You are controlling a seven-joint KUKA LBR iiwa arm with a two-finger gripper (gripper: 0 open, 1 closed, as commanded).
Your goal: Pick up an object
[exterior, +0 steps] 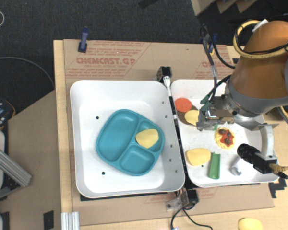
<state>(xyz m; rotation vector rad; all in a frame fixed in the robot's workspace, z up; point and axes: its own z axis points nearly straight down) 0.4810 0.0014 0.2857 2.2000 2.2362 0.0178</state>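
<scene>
Gripper (205,121) was over right bin (197,87); jaw state could not be told. Yellow-brown piece (192,117) lay just left of jaws, orange disc (183,103) beyond it. Pizza slice (225,138) sat right-below; yellow lump (198,156) and green stick (214,166) further below. Left bin (86,128) held teal tray (115,143).

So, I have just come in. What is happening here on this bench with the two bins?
A grey and orange robot arm reaches over the right white bin, trying to pick something up. Its end effector hangs over small toy foods there: a round orange piece, a pale yellow piece and a green stick. Nothing looks lifted yet. The left white bin holds a teal divided plate with a yellow piece on it.
</scene>
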